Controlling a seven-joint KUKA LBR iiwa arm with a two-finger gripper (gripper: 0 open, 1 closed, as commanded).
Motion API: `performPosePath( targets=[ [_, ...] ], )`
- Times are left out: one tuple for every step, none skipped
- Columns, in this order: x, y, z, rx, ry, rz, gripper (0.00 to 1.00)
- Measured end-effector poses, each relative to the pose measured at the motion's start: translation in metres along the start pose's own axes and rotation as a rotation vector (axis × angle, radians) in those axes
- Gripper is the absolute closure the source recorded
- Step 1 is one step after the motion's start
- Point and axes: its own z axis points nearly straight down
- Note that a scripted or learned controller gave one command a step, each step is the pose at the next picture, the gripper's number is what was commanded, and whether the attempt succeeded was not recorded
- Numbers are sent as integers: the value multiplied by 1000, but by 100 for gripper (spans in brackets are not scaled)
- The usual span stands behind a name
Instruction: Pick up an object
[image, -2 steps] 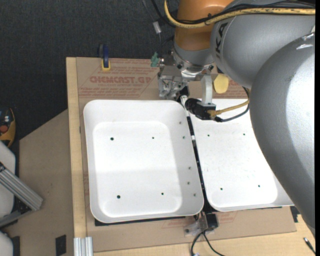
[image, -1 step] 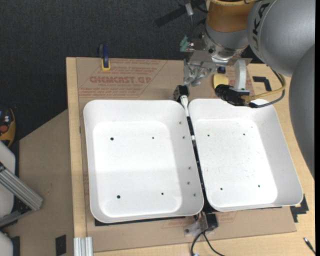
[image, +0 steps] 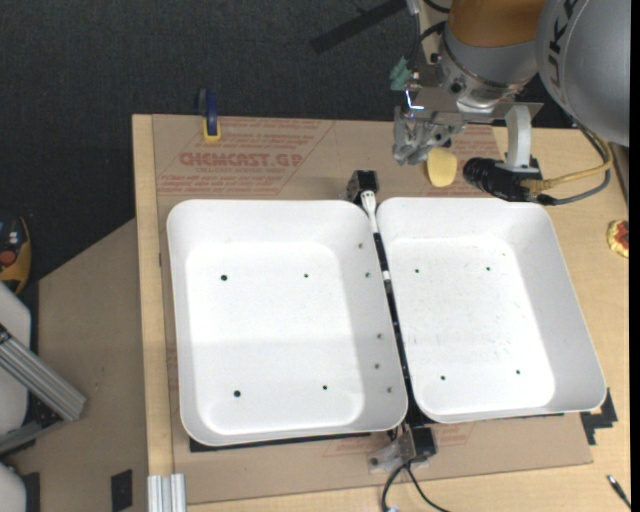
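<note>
Camera view: we see the gripper at upper right, raised beyond both bins.
Fingers: we cannot tell their state.
Yellow object: beside the gripper, perhaps carried.

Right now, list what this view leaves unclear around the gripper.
- Gripper: blurred, so its fingers' state is unreadable.
- Pale yellow object: next to the gripper; whether gripped or lying on the board is unclear.
- Arm: cut off by the top edge.
</note>
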Motion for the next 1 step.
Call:
performPosePath(
  targets=[
    [116,6,58,13,4,-13,100]
  ],
)
